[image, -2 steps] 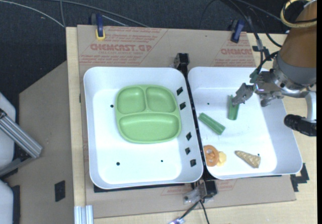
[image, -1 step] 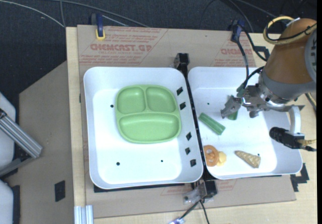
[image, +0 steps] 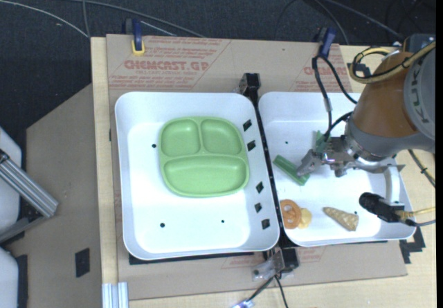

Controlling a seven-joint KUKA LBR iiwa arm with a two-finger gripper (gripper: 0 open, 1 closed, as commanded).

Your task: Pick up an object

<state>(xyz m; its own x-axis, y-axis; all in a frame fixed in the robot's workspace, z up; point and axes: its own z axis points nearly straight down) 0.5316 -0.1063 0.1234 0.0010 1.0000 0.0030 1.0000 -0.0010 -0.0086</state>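
Green block: a flat green rectangular plastic piece (image: 291, 169) is lying in the right white bin (image: 297, 114), near its left wall.
Pincer: the pincer (image: 309, 166) is hovering at the block's right end; grip state cannot be told.
Neighbours: an orange pretzel-shaped toy (image: 293, 213) and a tan wedge (image: 342, 217) are sitting nearer.
Left bin: a green divided plate (image: 203, 156) is resting inside.
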